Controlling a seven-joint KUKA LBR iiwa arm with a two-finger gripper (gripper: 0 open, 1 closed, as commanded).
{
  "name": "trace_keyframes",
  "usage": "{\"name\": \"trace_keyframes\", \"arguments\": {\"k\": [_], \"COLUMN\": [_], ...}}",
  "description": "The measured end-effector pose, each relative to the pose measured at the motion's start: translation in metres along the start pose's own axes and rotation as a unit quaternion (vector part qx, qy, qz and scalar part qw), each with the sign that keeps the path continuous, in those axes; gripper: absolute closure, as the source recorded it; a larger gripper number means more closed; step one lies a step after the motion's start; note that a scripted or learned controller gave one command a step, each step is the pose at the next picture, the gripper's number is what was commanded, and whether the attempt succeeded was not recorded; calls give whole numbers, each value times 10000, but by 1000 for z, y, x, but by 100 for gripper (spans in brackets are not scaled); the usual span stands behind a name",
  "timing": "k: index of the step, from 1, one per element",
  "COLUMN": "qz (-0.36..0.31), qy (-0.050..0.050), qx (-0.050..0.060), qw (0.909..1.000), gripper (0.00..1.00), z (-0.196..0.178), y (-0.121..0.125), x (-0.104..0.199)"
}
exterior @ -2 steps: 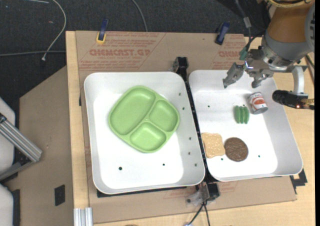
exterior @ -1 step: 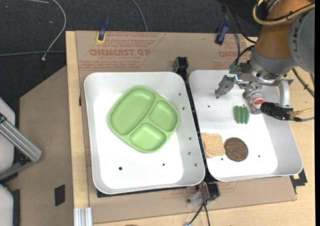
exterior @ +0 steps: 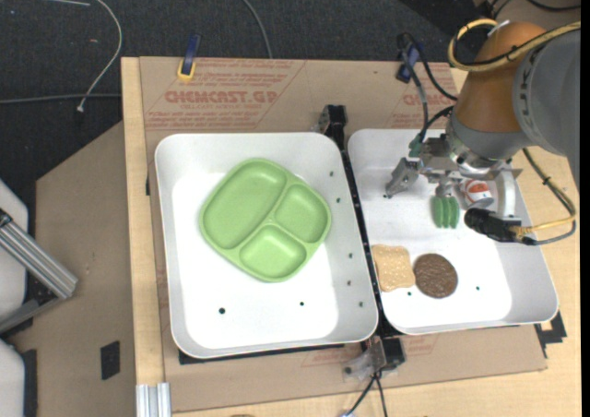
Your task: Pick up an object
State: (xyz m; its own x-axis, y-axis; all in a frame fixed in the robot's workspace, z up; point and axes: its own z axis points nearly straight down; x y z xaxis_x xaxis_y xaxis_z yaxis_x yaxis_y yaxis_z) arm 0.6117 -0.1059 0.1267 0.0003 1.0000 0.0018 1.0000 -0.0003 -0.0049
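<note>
Where my arm enters over the right bin [exterior: 544,300], my end effector [exterior: 419,192] hangs above that bin's far half, nearer its far edge than its near edge. State of the end effector: spread, with nothing between the fingers [exterior: 400,178]. One finger slants toward the bin's left edge; the other points down at the small green piece.

Contents of the right bin:
1. Small green piece [exterior: 446,211]. It lies near the middle of the bin, directly at the tip of my right-hand finger. I cannot tell whether they touch.
2. Tan cracker [exterior: 394,268]. It lies against the left edge, toward the near left corner.
3. Brown round disc [exterior: 435,275]. It lies just beside the cracker, on the side away from the left edge, touching it or nearly so.

Contents of the left bin [exterior: 184,314]:
1. Green divided plate [exterior: 265,219]. It rests flat near the middle, turned at an angle to the bin's edges, with three compartments.

Both bins sit side by side on the tabletop [exterior: 138,221], which is covered in brown printed board. A blue clamp [exterior: 190,53] grips the tabletop's far edge.
</note>
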Motion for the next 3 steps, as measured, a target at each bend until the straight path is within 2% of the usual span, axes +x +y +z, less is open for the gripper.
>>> {"name": "trace_keyframes", "arguments": {"k": [1, 2, 3], "qz": [1, 1, 2], "qy": [1, -1, -12], "qx": [6, -26, -48], "qw": [10000, 10000, 10000], "gripper": [0, 100, 100], "z": [44, 30, -15], "y": [-1, 1, -3], "x": [1, 1, 0]}}
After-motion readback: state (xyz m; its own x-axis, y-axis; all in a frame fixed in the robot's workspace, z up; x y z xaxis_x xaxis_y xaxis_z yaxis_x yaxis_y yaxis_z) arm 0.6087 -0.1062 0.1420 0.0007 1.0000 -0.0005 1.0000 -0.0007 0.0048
